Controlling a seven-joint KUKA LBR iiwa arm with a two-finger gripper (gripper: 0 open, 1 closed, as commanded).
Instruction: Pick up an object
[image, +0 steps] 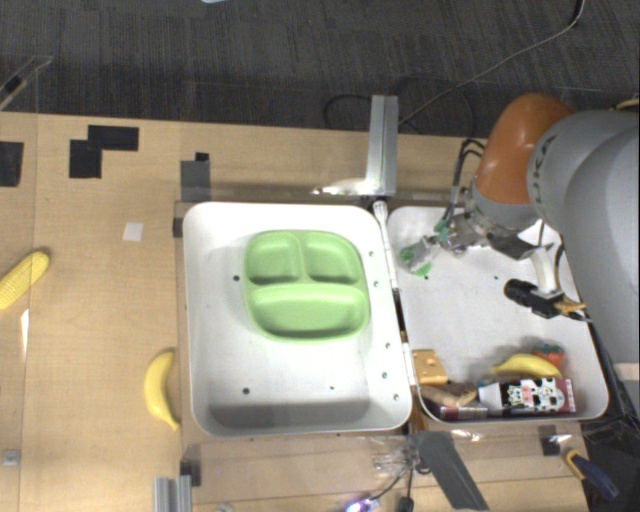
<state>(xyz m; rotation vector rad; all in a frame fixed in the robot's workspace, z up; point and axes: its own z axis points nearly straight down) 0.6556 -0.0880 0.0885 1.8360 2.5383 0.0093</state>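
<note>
In left bin (215, 400): one green divided plate (305, 283), lying flat, compartments facing up, roughly central.

In right bin (470, 320), right of the plate: gripper (445, 240), level with the plate's upper edge and close to the wall nearest the plate. Just beside its tip, on the side toward the plate: small green item (415, 258). Cannot tell whether gripped, touched or merely adjacent. Cannot tell whether gripper is spread or pressed together; tip too small and blurred.

Lower right of the plate, along that bin's near wall: tan block (430, 368), yellow banana (527, 365), and a printed box (528, 397) in black, white and red just below the banana. Dark clutter between block and box, not identifiable.

Outside both bins, on the bench, lower left of the plate: second banana (160, 388). Well left of the plate, at the frame edge: yellow cob-like item (22, 280), end cut off.
</note>
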